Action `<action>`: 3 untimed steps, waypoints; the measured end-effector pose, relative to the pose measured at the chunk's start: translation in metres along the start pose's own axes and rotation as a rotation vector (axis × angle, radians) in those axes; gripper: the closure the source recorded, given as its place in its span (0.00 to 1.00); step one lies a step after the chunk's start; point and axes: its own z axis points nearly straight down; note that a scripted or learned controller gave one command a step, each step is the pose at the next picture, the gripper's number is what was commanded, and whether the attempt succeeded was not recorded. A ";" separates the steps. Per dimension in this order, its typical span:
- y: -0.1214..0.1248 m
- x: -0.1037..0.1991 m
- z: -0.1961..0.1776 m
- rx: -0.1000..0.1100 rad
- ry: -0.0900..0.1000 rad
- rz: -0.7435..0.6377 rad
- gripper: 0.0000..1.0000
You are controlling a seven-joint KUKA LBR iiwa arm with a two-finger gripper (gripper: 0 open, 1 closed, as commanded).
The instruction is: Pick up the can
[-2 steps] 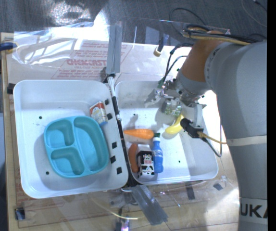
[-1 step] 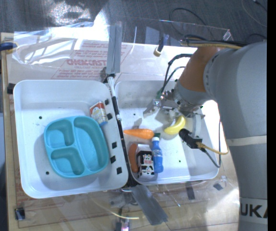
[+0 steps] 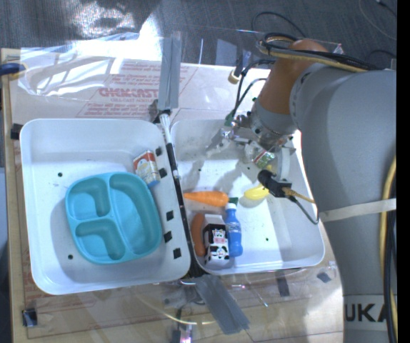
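The can (image 3: 146,168) is small, with a red and white label. It stands in the left bin (image 3: 41,156) against the divider, just above the blue plate's right corner. My gripper (image 3: 251,147) is down in the far part of the right bin (image 3: 291,241), well to the right of the can and across the divider from it. The wrist and cables hide the gripper's tip. Nothing shows in its grasp.
A blue divided plate (image 3: 112,216) takes up the middle of the left bin. The right bin holds an orange carrot (image 3: 206,199), a yellow fruit (image 3: 255,195), a blue bottle (image 3: 232,236), a brown sausage (image 3: 198,233) and a black-and-white carton (image 3: 218,247). The grey arm (image 3: 348,156) covers the right side.
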 end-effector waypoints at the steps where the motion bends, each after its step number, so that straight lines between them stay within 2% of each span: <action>1: 0.001 -0.004 -0.122 -0.005 -0.002 -0.034 0.00; 2: 0.001 -0.002 0.000 -0.002 -0.001 0.041 0.00; 3: -0.062 0.001 0.001 0.000 -0.001 0.097 0.00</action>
